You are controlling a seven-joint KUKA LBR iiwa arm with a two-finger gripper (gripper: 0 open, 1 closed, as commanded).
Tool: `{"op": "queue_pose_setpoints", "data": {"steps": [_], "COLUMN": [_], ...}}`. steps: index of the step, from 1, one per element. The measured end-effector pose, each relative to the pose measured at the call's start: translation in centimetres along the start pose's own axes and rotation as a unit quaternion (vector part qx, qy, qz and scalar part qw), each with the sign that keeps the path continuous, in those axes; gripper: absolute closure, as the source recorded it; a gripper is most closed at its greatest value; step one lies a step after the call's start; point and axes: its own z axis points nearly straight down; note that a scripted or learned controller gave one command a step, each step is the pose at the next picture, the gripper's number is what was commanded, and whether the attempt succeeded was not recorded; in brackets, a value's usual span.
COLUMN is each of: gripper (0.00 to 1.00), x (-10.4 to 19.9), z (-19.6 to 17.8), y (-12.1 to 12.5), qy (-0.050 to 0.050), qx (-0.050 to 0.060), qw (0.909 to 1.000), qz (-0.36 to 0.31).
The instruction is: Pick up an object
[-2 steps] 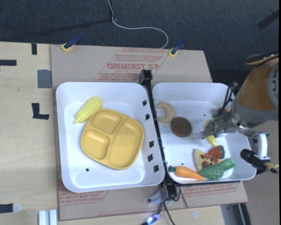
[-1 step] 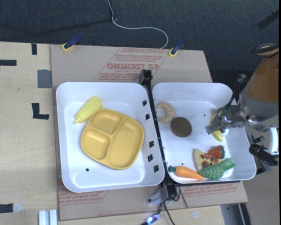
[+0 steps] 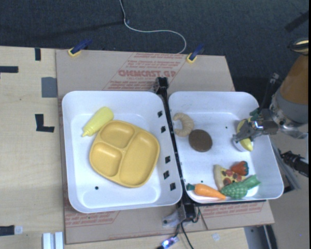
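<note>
Right now the fingers (image 3: pixel 244 135) sit at the right bin's (image 3: pixel 217 98) right wall, touching a yellow banana (image 3: pixel 245 143); whether they pinch it I cannot tell. It looks light, smooth, probably slippery plastic; grip across its middle.

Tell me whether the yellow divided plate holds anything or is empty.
Empty. The yellow divided plate lies flat in the left bin, and all three compartments show bare yellow. The yellow squeeze bottle lies beside its upper-left rim, not in it.

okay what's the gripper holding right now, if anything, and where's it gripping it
It cannot be told for sure. The two-finger gripper sits at a small yellow banana-like toy by the right white bin's right wall, but the view does not show a hold.
</note>
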Motion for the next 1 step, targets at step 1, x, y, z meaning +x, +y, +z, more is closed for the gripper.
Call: {"op": "queue_pose_setpoints", "data": {"steps": [1], "gripper": [1.00], "x": [3.31], "z": [1.14], "y": [3.89], "qy": [0.001], "qx": [0.001], "qw": [1.0000], "qz": [-0.002]}}
